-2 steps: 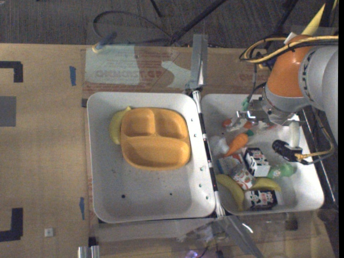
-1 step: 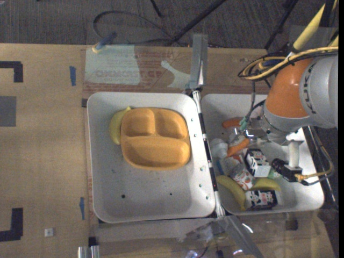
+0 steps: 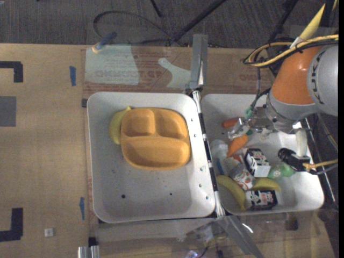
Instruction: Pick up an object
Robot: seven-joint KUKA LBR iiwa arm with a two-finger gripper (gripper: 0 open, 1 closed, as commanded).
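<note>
The right bin [image 3: 310, 193] holds a heap of small things. An orange carrot [image 3: 237, 144] lies near its left side, with a small red-orange piece [image 3: 230, 123] above it. A white carton with dark print [image 3: 257, 162] sits in the middle, and another carton [image 3: 261, 199] lies at the front next to a yellow banana [image 3: 231, 190]. A clear plastic bottle [image 3: 220, 150] rests by the left wall, and a green item [image 3: 284, 171] lies to the right. My gripper [image 3: 248, 127] hangs low over the bin's back left part, just above the carrot's upper end.
The left bin [image 3: 134, 198] carries an orange divided plate [image 3: 155, 137] with a yellow thing [image 3: 115, 127] poking out from under its left side. A metal rail [image 3: 205, 160] separates the bins. The grey and orange arm [image 3: 303, 85] covers the right bin's back right corner.
</note>
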